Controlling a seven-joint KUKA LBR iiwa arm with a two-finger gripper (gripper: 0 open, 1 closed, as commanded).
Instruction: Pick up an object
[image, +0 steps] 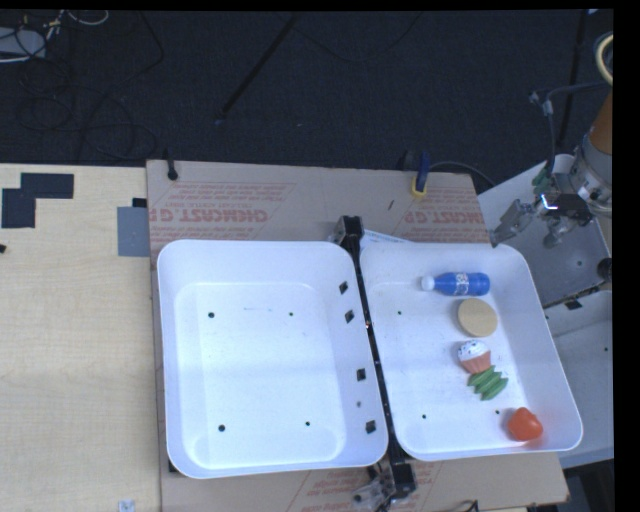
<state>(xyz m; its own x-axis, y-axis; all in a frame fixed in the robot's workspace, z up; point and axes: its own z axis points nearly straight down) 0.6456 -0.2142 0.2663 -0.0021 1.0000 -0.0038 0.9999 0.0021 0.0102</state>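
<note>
Lying on its side near the far edge of the right bin (560, 400), the small blue bottle (460, 284) looks light, rigid and slippery, best pinched across its body, while the gripper (528, 222) hovers beyond the rim, fingers spread and empty.
</note>
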